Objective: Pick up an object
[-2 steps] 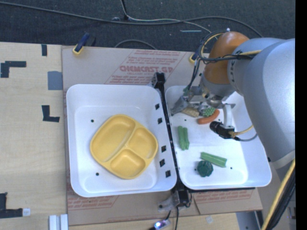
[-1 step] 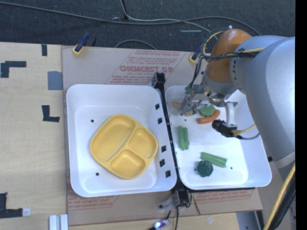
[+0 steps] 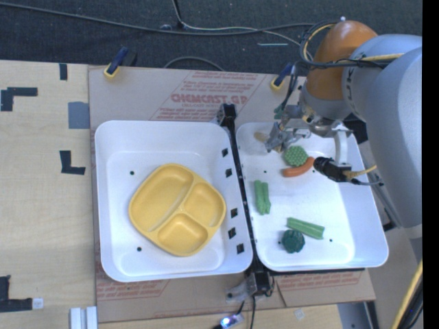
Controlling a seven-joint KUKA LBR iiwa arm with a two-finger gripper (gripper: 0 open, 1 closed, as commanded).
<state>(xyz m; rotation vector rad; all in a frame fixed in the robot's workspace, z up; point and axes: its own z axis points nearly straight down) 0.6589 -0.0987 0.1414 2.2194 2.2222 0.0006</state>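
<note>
My gripper hangs over the far part of the right bin, close to its back wall. Just right of and below it lie a round green bumpy piece and an orange carrot-like piece, touching each other. A green ridged stick lies near the bin's left wall. Nearer the front sit a light green stalk and a dark green broccoli-like lump. A small tan thing lies by the gripper's left side.
The left bin holds a yellow divided plate. A black divider runs between the bins. The grey arm with its orange band covers the right bin's far right corner. Cables cross the dark floor behind.
</note>
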